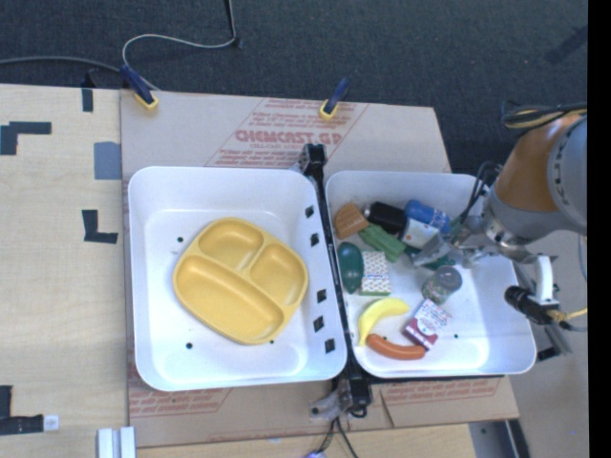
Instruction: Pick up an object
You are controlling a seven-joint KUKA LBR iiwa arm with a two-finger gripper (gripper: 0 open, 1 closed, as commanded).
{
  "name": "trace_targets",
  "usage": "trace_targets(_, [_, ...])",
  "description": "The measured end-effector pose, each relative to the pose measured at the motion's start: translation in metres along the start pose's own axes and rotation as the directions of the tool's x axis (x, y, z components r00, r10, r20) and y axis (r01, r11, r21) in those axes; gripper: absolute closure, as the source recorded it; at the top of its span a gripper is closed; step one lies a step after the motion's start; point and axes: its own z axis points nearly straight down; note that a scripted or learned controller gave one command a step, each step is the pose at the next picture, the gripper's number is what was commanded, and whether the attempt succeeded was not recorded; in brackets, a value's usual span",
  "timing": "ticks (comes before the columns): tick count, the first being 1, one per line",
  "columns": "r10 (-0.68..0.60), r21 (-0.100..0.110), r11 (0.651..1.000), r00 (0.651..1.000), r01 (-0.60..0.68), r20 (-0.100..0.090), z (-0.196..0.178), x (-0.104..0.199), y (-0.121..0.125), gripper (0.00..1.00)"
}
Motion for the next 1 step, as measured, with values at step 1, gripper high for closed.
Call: trace_targets(1, [0.001,0.0,1.0,1.0,-0.001,0.001,-0.0095,-0.0006,0.0,1.0])
